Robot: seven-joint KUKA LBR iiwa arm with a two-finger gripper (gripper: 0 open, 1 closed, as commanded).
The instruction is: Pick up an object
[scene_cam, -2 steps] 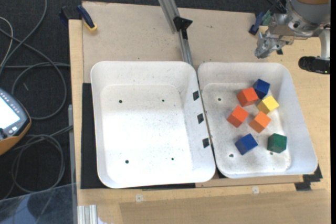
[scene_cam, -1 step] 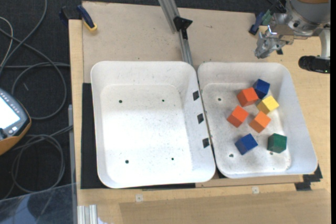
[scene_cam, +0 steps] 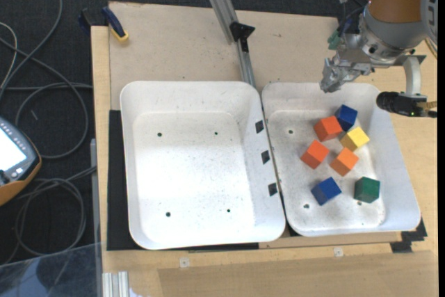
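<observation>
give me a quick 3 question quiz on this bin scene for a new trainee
1. True or false: all the blocks lie in the right bin.
2. How many orange blocks are there? A) one B) two C) three
3. Fill in: the pincer hangs over the right bin's ____ edge, apart from the blocks.

Key
1. True. The left bin shows just specks and small holes.
2. C: the orange blocks sit at and, beside two blue blocks, a yellow block and a green block.
3. Far, the edge toward the top of the camera view.
</observation>
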